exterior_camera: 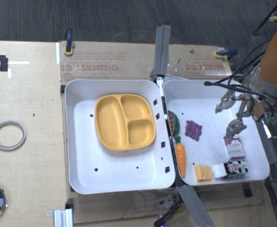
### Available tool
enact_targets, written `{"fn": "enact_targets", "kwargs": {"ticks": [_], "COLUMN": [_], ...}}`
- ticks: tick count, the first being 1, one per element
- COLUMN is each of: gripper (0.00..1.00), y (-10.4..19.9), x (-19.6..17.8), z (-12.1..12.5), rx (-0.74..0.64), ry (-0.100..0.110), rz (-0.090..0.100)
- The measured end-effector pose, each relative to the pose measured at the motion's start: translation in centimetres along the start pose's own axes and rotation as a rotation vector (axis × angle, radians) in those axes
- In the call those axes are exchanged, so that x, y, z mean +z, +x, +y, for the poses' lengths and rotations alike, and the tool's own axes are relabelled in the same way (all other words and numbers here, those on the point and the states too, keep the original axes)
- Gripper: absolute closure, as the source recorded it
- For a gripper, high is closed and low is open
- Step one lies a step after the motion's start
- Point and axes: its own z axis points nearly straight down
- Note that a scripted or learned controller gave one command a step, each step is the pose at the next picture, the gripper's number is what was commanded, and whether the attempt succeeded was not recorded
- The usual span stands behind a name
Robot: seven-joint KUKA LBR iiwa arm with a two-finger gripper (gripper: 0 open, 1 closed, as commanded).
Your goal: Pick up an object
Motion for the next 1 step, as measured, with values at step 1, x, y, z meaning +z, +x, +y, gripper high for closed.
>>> {"fn": "enact_targets", "kwargs": {"ticks": [1], "gripper": [0.0], "y": [6.2], "x": [7.66], "z": [1.39], "rx": [0.289], "ry": [0.0], "rz": [0.003]}}
